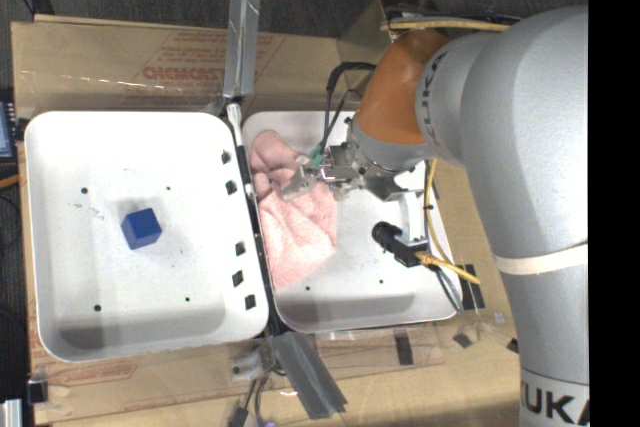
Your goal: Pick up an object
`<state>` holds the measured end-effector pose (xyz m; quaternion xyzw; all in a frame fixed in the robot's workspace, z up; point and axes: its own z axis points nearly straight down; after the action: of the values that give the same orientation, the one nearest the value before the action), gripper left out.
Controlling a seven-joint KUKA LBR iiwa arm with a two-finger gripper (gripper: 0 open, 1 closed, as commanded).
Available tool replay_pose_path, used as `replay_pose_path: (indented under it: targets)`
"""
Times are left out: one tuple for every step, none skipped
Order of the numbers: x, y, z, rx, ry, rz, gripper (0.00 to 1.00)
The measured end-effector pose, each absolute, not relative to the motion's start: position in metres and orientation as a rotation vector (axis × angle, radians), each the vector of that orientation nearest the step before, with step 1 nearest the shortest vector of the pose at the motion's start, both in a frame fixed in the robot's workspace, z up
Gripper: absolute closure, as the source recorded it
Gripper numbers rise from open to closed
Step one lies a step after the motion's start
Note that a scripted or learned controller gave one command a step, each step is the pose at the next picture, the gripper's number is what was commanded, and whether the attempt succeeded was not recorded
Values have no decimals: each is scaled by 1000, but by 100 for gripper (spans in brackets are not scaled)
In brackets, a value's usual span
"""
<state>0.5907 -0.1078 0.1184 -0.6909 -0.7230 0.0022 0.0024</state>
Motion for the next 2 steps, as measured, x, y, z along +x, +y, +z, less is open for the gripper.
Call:
replay_pose_path:
  targets:
    - [636,-152,92,-2150,-2287,2,0]
    - [637,-151,103,-2144,-2291,2,100]
